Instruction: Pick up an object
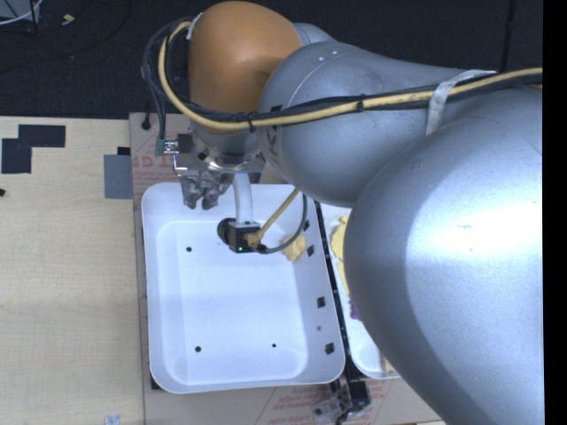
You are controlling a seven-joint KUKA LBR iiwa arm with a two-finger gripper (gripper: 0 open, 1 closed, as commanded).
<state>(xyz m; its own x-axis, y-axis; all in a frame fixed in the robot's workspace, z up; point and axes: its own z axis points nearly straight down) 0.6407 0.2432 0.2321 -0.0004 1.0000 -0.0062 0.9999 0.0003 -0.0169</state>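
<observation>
end effector [202, 193] at left bin [168, 326] far edge, finger state unclear, nothing visibly held; pick not done.

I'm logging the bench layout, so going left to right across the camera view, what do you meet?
Black shapes on the wooden board → grey patch → left bin → gripper → black strip between the bins → right bin, mostly under the arm.
</observation>
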